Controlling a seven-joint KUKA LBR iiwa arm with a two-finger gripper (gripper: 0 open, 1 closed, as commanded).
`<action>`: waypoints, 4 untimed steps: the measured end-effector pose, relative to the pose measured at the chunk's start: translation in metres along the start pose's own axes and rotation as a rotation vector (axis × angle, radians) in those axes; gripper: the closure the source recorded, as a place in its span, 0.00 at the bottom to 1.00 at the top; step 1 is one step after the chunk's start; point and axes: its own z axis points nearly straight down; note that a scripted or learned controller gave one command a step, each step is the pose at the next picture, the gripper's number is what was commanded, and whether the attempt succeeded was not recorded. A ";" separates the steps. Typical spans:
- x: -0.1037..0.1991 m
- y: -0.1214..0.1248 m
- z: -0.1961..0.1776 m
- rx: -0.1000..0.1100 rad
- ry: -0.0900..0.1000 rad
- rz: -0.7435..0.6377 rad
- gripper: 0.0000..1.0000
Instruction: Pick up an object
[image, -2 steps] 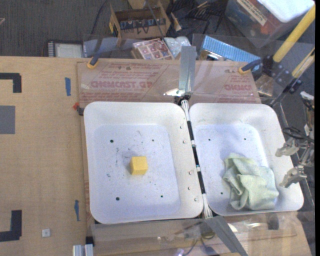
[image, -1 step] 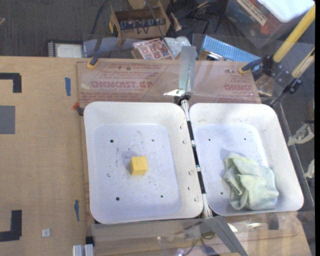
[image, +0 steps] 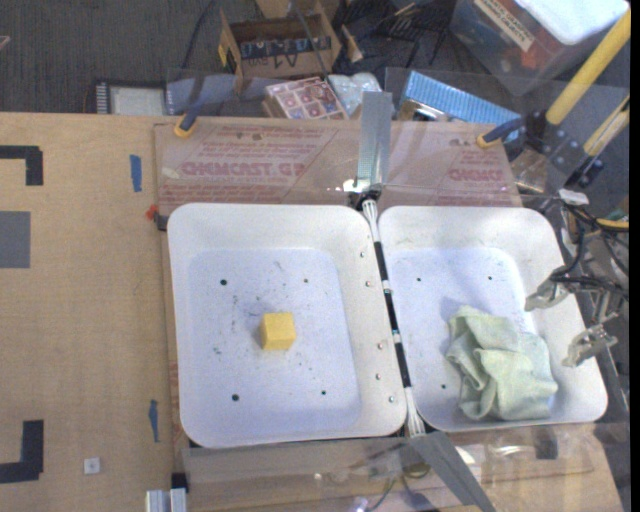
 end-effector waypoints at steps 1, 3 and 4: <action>0.012 0.001 -0.084 0.001 -0.001 -0.391 0.00; 0.001 -0.003 0.080 0.001 -0.001 -0.299 0.00; 0.017 0.003 -0.001 0.000 -0.001 -0.762 0.00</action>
